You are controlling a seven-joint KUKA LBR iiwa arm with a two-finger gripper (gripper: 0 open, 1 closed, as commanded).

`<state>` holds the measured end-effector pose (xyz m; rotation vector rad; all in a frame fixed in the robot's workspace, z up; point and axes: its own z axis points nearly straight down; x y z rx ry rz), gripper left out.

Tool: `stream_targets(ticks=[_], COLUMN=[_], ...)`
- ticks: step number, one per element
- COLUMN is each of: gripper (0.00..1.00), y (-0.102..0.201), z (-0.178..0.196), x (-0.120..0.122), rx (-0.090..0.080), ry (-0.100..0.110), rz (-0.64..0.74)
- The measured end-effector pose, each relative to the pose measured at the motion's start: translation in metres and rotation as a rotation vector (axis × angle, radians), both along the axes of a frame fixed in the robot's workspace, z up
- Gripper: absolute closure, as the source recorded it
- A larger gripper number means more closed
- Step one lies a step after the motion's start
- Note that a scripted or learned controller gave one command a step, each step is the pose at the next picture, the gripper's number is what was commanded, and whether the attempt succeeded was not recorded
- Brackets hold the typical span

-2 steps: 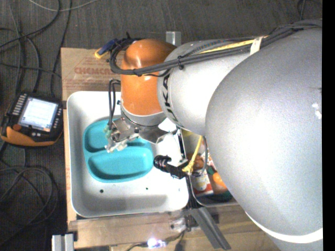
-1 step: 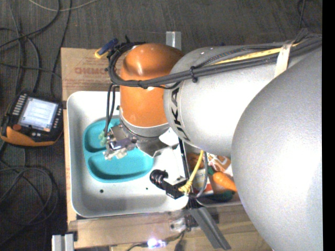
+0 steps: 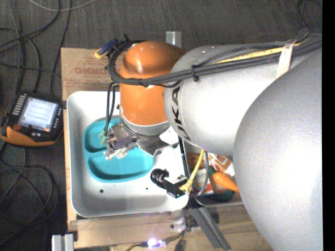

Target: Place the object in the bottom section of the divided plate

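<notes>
The grey arm with its orange band (image 3: 149, 69) reaches over the left shallow white bin (image 3: 78, 140). Its metal two-finger gripper (image 3: 116, 146) hangs above the turquoise divided plastic plate (image 3: 112, 169), near the ridge between sections. An orange carrot-like object (image 3: 226, 181) lies in the right bin, at the plate's three o'clock, perhaps among other clutter.

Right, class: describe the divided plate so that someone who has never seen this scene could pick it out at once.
Find the left white bin on the bench. Inside it, under the gripper, lies the divided plate, its top partly hidden by the arm. It is the only turquoise thing in that bin, with a ridge splitting it into sections.
</notes>
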<state>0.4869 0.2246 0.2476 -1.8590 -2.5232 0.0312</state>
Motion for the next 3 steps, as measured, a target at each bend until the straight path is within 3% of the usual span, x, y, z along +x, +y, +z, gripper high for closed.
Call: stream_targets(ticks=[1,2,3], gripper=[1.00,1.00,1.00], y=[-0.002,-0.003,0.005], z=[-0.033,-0.064,-0.045], x=[0.011,-0.001,-0.003], rx=[0.004,0.005,0.004], ry=[-0.010,-0.009,-0.011], rz=[-0.007,-0.184,-0.225])
